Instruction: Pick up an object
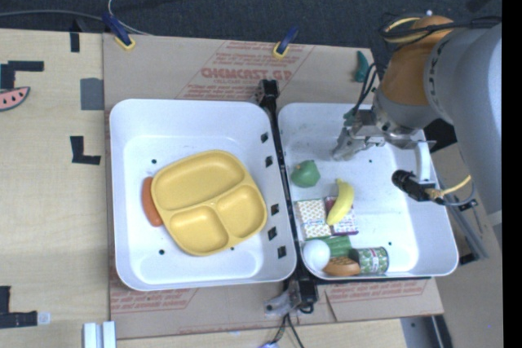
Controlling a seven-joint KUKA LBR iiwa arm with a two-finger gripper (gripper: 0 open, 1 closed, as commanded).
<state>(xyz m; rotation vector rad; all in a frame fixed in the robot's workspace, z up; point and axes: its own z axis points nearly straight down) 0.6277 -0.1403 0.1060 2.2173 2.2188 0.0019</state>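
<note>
Object: none between the fingers; candidates lie in the right bin (424, 253) — green lump (306, 173), banana (341, 200), patterned packet (313, 216), and a front-edge cluster of white egg (316, 254), bun-like item (342, 266) and small can (373, 260).
Gripper: gripper (352, 142) over the right bin's rear floor, jaws look parted, holding nothing.
Nearest target: green lump, near the fingers but apart.
Risk, miss: closing where it is means closing on bare floor.
Risk, clutter: front cluster items touch; fingers could nudge a neighbour or wedge.
Risk, slip: banana rests partly on the packet, may roll.
Left bin: yellow divided tray (210, 200) over an orange item (150, 201).
</note>
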